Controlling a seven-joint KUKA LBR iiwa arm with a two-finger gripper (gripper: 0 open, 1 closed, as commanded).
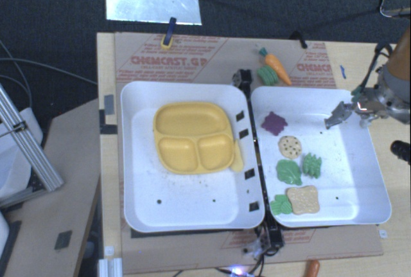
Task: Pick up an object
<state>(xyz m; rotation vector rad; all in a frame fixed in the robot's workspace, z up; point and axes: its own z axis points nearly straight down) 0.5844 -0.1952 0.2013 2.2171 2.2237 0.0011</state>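
A slice of toast (303, 199) lay nearest the camera, at the front of the right bin (369, 173), well to the front and left of the gripper (337, 116). Touching the toast's left edge sat a small green leafy piece (280, 205). Behind these, still to the gripper's left and front, lay a larger green leaf (289, 171) and, just beside it, a darker green ruffled piece (312, 165). A round speckled cookie (289, 146) rested behind the leaf, and a purple piece (274, 123) lay farther back, directly left of the gripper and apart from it. The gripper hung over the right bin's back right part, its tip pointing left; nothing could be seen between its fingers, and whether they were released or clenched could not be told. Far to its left, the left bin (138, 205) held a yellow divided plate (194, 137). Behind the bins, on the cardboard (212, 57), a toy carrot (275, 66) lay back and left of the gripper.
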